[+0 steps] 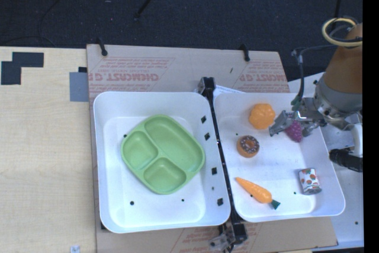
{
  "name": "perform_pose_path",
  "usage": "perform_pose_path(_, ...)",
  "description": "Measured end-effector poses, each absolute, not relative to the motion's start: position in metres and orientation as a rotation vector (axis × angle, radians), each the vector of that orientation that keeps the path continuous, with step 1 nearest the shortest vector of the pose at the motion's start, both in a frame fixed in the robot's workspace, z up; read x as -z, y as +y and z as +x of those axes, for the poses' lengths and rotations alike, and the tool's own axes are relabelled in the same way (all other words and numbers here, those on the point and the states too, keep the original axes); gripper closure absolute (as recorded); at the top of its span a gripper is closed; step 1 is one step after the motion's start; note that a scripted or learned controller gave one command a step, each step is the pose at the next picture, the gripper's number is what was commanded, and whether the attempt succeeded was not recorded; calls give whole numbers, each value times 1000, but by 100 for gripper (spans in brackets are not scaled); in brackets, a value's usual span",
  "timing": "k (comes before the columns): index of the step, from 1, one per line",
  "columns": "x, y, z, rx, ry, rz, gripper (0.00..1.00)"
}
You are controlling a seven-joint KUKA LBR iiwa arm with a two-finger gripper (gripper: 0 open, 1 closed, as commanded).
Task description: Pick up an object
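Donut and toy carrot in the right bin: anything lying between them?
No. In the camera view, bare white bin floor separates the donut from the toy carrot.

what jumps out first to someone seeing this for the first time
The big pale green three-compartment plastic plate lies alone in the left white bin. In the right white bin, the bright orange round fruit and the orange toy carrot with a green tip stand out. The grey arm's gripper hovers at that bin's far right beside a small purple object.
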State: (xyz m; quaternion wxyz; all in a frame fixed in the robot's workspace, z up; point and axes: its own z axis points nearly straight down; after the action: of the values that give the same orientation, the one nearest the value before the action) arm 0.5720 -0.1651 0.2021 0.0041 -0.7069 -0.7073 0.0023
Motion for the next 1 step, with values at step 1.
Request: perform_pose_path(1,-139,-165,565,-7,-2216,-2216,0)
